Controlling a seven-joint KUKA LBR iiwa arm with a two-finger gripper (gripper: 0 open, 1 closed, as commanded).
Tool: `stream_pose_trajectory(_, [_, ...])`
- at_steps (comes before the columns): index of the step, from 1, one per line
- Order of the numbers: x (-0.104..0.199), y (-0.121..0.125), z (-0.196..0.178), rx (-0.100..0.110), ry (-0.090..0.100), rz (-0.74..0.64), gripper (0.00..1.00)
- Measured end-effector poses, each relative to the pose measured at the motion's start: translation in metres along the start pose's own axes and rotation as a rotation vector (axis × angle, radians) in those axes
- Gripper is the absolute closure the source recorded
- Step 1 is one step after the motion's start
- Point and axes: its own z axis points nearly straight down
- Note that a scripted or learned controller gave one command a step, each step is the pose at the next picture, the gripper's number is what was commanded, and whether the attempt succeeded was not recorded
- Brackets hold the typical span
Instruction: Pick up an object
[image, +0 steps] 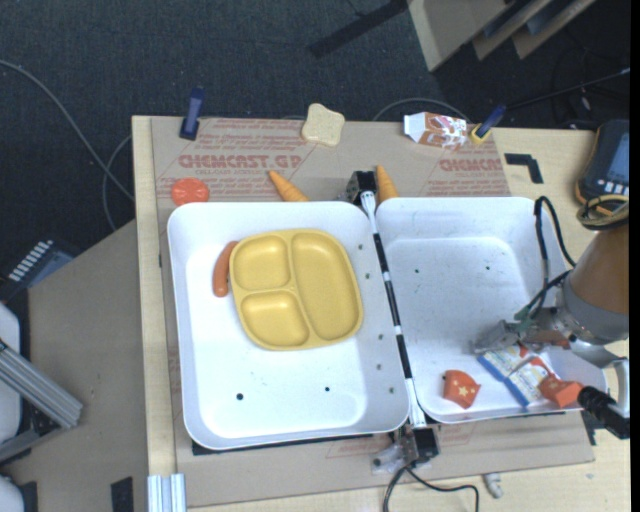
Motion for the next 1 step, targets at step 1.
stream_pose_trajectory(1, [0.0138,0.1012,-0.1096,0.003,0.001,-0.003,0.00])
